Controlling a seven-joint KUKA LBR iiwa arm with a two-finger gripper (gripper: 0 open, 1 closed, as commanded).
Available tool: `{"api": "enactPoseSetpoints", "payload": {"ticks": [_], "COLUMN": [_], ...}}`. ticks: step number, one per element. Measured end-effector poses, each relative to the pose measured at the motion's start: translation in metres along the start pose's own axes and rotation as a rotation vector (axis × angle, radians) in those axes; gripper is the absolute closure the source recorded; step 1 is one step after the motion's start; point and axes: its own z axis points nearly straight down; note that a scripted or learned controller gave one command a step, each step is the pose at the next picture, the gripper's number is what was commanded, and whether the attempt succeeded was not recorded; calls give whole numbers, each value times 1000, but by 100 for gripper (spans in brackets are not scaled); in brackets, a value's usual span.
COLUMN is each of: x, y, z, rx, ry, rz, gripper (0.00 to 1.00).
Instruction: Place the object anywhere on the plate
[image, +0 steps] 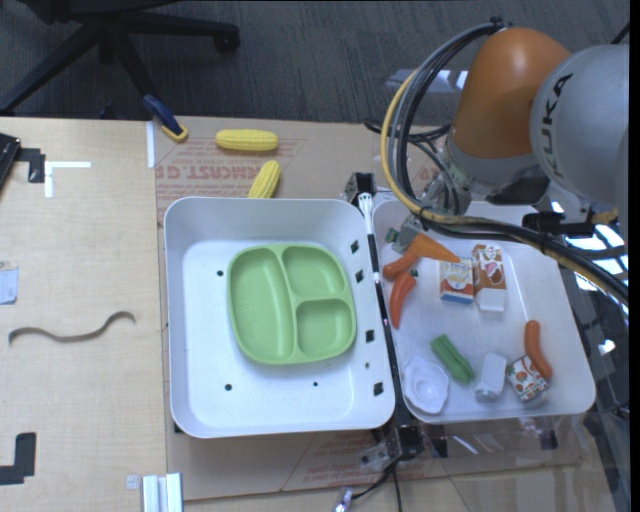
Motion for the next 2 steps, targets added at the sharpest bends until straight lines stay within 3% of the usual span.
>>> {"api": "enactPoseSetpoints", "payload": {"ticks": [1,2], "x": [72,72], "y": [53,52], "z": [0,0], "rx": [-2,-2], "ry": [2,2], "rz": [-55,-54], "gripper": [100,0]}}
